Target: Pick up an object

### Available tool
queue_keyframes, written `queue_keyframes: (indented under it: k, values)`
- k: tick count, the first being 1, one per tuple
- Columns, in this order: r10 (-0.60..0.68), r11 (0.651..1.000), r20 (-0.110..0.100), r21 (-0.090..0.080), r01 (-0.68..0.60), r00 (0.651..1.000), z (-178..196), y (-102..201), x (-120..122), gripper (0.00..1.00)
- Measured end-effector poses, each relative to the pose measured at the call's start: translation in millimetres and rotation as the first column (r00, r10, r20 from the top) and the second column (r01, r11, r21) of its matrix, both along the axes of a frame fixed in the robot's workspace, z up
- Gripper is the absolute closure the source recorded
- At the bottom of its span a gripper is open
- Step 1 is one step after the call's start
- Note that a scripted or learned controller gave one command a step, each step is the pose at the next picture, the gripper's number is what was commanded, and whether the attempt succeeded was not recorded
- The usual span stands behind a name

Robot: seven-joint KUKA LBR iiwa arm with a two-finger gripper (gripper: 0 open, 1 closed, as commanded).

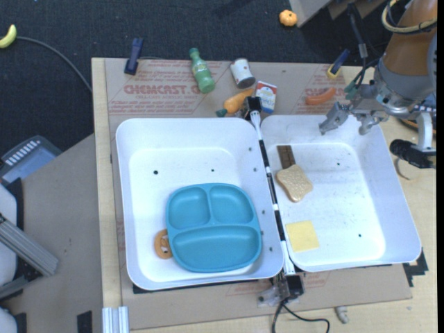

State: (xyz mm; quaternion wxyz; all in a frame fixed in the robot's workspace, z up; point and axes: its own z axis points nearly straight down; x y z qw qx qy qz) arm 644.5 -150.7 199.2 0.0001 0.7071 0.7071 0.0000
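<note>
The toast-shaped piece lies near the right bin's left wall, beside a yellow slice. It looks light, stiff and flat; I'd pinch it across its narrow edges. The hand hovers empty at the far rim, fingers spread. A brown block is partly tucked under the toast.

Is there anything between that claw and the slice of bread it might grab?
Nothing visible does. The gripper hangs open over the right bin's far edge, and bare white floor lies between it and the bread slice near the divider. A dark brown bar touches the bread's far end, off to the side.
</note>
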Motion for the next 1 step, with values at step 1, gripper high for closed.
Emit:
queue_keyframes:
  k: [1]
  values:
    - [0.001, 1.000, -0.002, 0.001, -0.001, 1.000, -47.2, 50.8, -16.9, 0.00]
